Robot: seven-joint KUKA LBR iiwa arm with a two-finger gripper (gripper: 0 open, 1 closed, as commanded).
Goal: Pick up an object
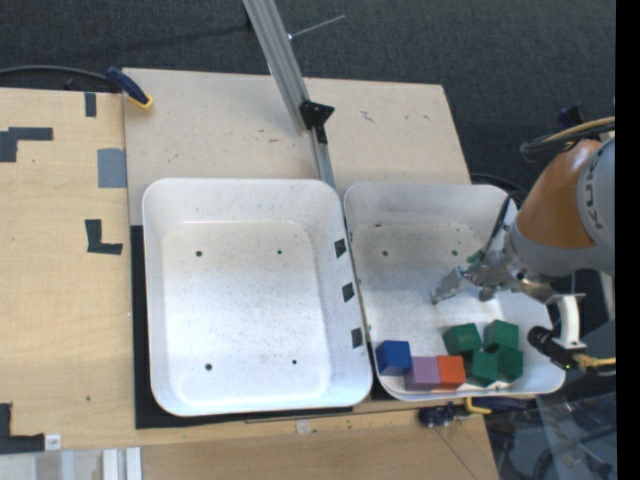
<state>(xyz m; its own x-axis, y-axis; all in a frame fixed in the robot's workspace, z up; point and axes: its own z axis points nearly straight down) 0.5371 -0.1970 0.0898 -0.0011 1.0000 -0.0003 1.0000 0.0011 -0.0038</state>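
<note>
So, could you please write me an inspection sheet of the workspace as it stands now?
Surface: wooden bench bearing a left bin and a right bin, side by side.
Job's things: blue block, purple block, orange block and green blocks, clustered at the right bin's near edge.
Clutter: grey tape patches on the bench.
Grippers: gripper low in the right bin, just above the green blocks; hold not discernible.
Cables: black cable along the bench's far-left edge.
Surroundings: dark carpet; slanted metal rail.
</note>
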